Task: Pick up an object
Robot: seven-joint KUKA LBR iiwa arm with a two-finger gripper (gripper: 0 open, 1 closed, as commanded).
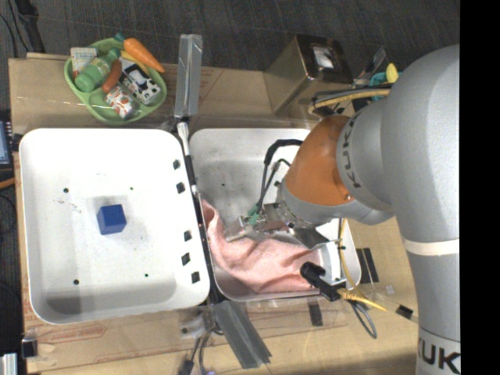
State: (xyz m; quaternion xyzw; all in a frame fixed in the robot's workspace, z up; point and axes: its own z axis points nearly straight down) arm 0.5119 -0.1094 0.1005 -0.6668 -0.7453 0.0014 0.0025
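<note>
The crumpled pink cloth (pixel 254 260) lies in the right-hand shallow white bin (pixel 226 151), bunched toward the six o'clock wall and reaching up its nine o'clock side. The grey-and-orange arm's gripper (pixel 262 221) sits low over the cloth's twelve o'clock edge, seemingly at or just above the fabric; whether its claw is spread or closed, and whether any fabric sits in it, I cannot tell, as the wrist hides the tips. To do this step well, I judge the claw should press into a raised fold rather than a flat part, close fully, then lift straight up, clear of the bin walls. The small blue cube (pixel 112 219) in the left-hand white bin (pixel 47 155) lies well apart at nine o'clock, untouched.
</note>
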